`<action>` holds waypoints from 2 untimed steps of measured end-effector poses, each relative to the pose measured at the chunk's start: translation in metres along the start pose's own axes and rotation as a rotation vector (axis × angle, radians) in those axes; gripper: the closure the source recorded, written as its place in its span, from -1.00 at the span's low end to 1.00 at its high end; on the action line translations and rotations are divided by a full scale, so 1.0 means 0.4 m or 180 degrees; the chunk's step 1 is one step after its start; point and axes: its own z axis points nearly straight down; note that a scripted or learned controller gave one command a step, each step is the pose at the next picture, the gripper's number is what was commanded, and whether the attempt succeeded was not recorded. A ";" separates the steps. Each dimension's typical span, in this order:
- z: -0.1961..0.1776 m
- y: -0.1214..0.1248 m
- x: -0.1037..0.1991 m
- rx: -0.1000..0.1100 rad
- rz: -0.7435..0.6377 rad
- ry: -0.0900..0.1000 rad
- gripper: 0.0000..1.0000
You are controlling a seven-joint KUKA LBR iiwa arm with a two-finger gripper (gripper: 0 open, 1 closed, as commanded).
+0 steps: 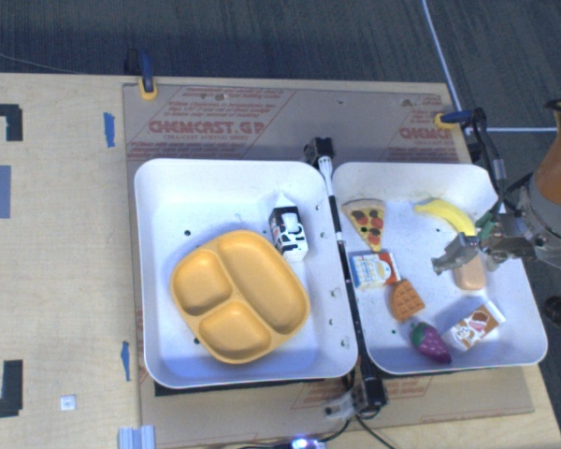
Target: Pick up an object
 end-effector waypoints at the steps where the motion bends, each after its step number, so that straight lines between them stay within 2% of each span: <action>1: 0.240 0.014 0.061 0.0009 0.0004 0.0003 -1.00; 2: 0.363 -0.006 0.067 0.0001 0.0004 0.0000 -1.00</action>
